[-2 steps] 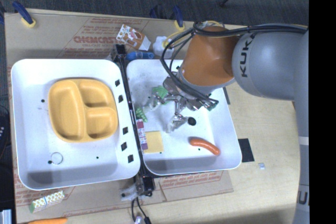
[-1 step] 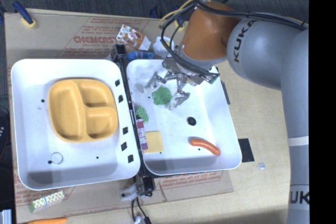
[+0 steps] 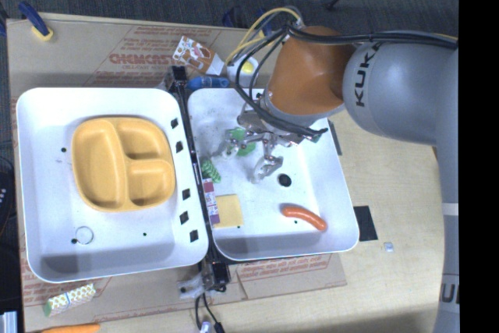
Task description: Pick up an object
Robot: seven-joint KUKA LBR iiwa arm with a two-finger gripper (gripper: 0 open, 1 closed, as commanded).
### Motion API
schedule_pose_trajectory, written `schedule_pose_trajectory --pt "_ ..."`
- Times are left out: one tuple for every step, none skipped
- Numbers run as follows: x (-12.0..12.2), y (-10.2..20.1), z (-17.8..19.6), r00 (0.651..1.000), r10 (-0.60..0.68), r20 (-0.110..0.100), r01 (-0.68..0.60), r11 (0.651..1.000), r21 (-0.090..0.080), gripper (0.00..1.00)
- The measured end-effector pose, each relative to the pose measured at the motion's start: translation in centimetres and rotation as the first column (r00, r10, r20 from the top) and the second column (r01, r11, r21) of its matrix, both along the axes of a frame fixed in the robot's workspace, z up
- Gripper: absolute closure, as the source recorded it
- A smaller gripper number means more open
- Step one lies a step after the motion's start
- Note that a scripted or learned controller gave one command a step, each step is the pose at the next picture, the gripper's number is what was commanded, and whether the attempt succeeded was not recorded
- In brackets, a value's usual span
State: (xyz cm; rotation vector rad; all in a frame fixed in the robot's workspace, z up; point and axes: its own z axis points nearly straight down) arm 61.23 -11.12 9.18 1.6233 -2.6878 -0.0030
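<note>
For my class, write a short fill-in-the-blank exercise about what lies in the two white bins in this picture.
1. The yellow divided tray lies in the ___ bin.
2. The orange hot dog lies in the ___ bin.
3. The gripper hangs over the ___ bin.
4. The pale yellow cheese slice lies to the ___ of the hot dog.

Missing words: left; right; right; left

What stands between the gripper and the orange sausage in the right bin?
Nothing visible does. The gripper is over the middle of the right bin, and the orange sausage lies apart from it toward the bin's near right corner. A small black spot on the bin floor lies between them, flat.
</note>
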Motion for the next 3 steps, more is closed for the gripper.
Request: schedule_pose_trajectory --pt "0.7 -1.5 0.1 0.968 0.249 0.004 -0.249 0.968 0.000 0.00" --pt "-2.1 0.8 0.2 0.984 0.180 0.005 -0.179 0.984 -0.012 0.00" --pt "0.1 1.0 0.1 0.931 0.366 0.000 -0.366 0.931 -0.004 0.00"
